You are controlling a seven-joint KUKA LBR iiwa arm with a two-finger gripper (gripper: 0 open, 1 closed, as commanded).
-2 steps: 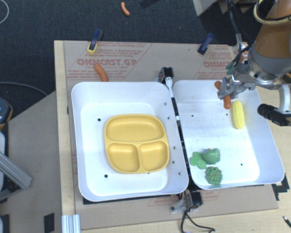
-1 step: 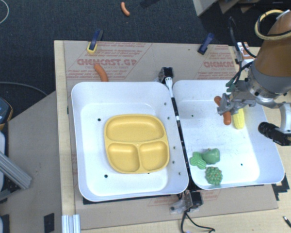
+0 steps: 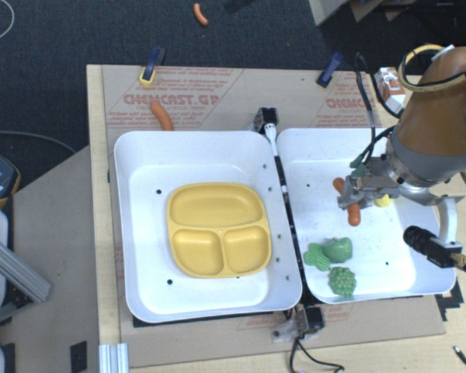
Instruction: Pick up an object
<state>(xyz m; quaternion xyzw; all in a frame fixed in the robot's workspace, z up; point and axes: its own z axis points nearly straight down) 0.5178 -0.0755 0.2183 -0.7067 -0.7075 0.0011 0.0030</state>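
A dark carpeted floor (image 3: 78,22) surrounds the desk (image 3: 217,92), a brown cardboard-covered board printed with red lettering, which carries two shallow white bins side by side. The grey arm with its orange band (image 3: 439,99) reaches in from the right over the right-hand white bin (image 3: 318,154). Its tool (image 3: 356,196) hangs low in that bin; whether it is spread or pressed together cannot be told, since the metal parts blur together from above. Directly at the tool lie a small orange-red sausage-shaped toy (image 3: 354,215) and a second reddish piece (image 3: 339,184) just to its left, with a small yellow piece (image 3: 382,201) just to the right; contact with the tool cannot be judged. Nearer the front of the same bin sit a green plastic toy (image 3: 330,252) and, touching or just beside it, a knobbly green broccoli-like toy (image 3: 342,280). The left-hand white bin (image 3: 140,162) holds a yellow three-compartment plastic tray (image 3: 217,228). An orange sausage-shaped toy (image 3: 162,116) lies on the desk behind the left bin, and another one (image 3: 200,14) on the floor.
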